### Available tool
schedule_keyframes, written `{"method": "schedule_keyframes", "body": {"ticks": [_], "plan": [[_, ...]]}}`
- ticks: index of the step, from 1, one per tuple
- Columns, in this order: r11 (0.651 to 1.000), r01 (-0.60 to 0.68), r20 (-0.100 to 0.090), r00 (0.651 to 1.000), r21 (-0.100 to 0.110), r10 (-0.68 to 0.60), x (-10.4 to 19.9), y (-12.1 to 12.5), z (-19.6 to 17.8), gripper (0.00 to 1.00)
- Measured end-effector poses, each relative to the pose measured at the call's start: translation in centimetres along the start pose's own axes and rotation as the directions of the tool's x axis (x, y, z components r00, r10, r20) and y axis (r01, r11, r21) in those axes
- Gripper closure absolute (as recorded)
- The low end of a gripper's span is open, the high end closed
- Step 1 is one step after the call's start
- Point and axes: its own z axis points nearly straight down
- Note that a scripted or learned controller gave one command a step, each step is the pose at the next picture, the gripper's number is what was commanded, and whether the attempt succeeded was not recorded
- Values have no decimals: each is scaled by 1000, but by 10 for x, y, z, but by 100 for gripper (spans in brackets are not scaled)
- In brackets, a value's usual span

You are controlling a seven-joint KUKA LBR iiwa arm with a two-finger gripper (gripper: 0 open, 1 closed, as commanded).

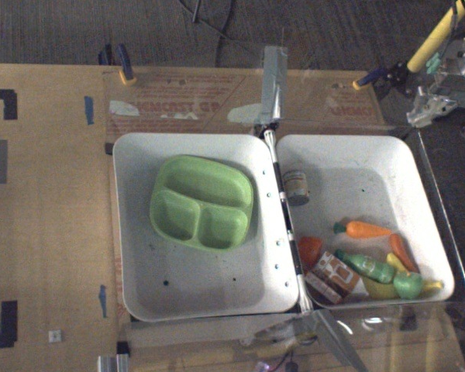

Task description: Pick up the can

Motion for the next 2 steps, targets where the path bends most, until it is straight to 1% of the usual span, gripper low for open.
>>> {"method": "schedule_keyframes", "body": {"ticks": [1, 2], "plan": [[990, 140, 0, 990, 0, -140, 4, 0, -119, 100], [967, 253, -1, 967, 1, -253, -4, -17, 49, 100]]}}
